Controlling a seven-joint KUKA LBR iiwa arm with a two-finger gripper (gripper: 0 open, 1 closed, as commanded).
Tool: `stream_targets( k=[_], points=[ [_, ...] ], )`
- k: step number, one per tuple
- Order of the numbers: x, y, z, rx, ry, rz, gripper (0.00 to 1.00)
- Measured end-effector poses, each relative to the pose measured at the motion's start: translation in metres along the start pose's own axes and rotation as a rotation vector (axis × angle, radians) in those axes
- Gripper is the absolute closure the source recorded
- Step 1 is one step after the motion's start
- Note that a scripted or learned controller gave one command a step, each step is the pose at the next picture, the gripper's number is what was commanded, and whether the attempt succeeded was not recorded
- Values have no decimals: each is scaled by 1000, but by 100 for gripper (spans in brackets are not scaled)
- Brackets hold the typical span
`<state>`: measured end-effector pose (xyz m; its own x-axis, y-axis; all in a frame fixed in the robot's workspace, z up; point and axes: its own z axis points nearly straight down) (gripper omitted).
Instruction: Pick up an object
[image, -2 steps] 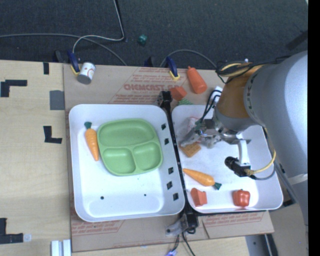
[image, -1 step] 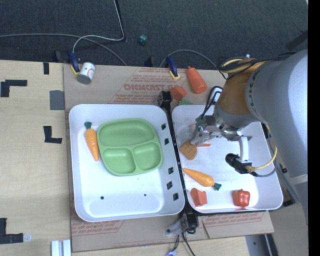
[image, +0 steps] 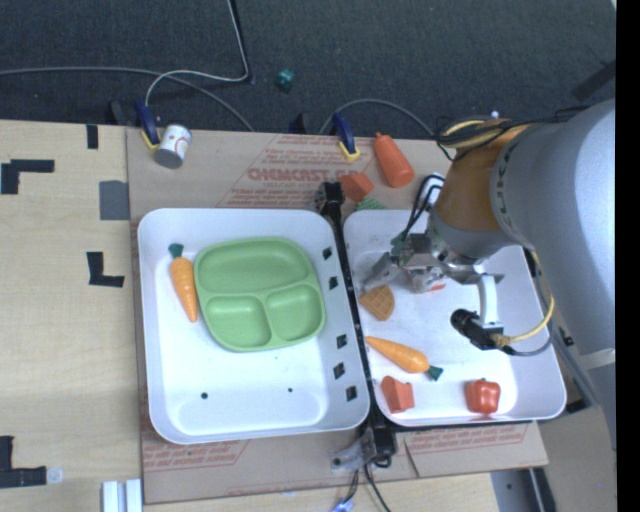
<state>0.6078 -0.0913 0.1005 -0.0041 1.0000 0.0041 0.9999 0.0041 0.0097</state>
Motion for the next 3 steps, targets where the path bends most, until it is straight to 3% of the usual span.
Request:
stream_targets(
  k=[1,2,3],
  points=[
    [-6,-9,14,7,-4,3,0],
    [-7,-9,5,7,-6,2,100],
    [52,-10,-84,9,-3,1,100]
  ],
)
